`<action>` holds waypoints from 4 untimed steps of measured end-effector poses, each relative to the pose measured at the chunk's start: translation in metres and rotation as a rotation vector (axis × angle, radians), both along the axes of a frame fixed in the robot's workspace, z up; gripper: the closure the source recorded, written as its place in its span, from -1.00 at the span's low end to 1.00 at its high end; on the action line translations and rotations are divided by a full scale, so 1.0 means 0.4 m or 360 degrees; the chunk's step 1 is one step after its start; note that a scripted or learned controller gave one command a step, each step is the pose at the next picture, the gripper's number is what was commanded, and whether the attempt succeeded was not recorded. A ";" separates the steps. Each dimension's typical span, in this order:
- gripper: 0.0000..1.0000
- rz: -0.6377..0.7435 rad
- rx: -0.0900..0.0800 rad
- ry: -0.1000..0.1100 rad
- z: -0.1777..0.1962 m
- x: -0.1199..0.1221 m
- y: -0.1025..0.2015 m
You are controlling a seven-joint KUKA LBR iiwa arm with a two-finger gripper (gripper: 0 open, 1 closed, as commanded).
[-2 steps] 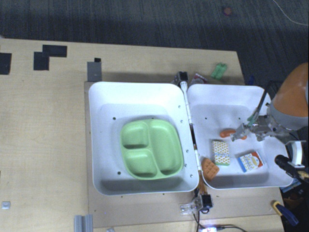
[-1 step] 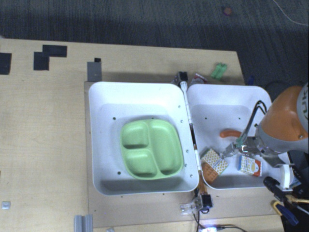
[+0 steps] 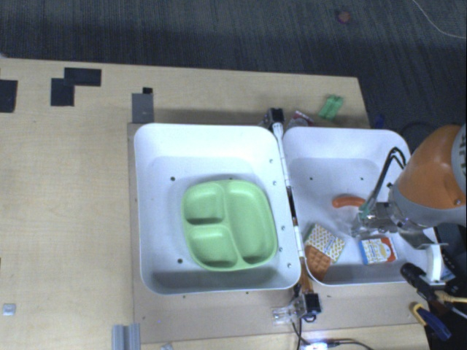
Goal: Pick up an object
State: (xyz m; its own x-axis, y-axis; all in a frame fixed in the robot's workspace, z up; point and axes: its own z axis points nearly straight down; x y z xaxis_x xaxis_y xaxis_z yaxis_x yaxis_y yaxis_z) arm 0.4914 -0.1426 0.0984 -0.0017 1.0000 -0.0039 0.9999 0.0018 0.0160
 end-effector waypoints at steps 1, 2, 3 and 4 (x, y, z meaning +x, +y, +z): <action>1.00 -0.0002 0.0002 0.0017 0.165 0.083 -0.158; -1.00 -0.0001 0.0004 0.0020 0.163 0.082 -0.157; -1.00 0.0004 0.0003 0.0014 -0.031 0.151 -0.095; 1.00 0.0009 0.0001 0.0006 -0.001 0.156 -0.095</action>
State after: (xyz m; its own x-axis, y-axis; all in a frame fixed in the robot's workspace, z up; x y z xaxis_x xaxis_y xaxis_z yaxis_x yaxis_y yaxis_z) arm 0.5537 -0.1805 0.0980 -0.0073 1.0000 -0.0032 0.9999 0.0074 0.0125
